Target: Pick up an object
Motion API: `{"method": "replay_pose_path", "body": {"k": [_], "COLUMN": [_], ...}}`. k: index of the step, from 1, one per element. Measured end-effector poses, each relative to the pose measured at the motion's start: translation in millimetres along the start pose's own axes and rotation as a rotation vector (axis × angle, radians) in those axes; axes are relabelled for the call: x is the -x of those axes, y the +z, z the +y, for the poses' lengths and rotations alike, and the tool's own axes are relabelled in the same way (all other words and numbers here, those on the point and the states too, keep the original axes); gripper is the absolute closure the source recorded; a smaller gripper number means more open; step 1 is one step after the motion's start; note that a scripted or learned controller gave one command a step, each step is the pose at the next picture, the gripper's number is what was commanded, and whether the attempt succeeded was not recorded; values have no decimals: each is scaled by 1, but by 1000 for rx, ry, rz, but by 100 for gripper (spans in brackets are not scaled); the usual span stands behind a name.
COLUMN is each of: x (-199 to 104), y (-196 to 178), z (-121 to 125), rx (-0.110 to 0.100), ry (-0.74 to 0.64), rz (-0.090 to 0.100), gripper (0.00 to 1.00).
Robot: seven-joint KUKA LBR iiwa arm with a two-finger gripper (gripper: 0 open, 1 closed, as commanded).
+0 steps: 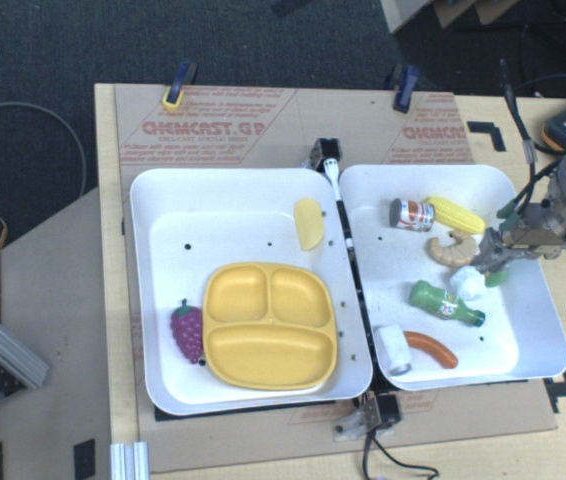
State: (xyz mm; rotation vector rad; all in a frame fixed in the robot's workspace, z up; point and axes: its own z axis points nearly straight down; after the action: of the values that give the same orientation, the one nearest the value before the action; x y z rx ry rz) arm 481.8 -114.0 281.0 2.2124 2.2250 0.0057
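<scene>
Green bottle lying flat, cap toward lower right, tool above.

We find the right bin crowded: can, corn, bottle and sausage lie near together. In the left bin, open floor lies behind the yellow tray.

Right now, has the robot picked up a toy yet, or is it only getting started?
Done: the gripper has reached into the right bin, low beside the green bottle. In hand: nothing that I can see; whether it grips anything is unclear. Left: lifting something. The corn, can and sausage lie on the bin floor, and the bottle seems to as well.
</scene>
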Motion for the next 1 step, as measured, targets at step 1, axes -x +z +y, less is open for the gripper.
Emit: {"method": "replay_pose_path", "body": {"k": [1], "x": [-43], "y": [-20], "z": [-1], "rx": [0], "ry": [0], "rz": [1], "gripper": [100]}}
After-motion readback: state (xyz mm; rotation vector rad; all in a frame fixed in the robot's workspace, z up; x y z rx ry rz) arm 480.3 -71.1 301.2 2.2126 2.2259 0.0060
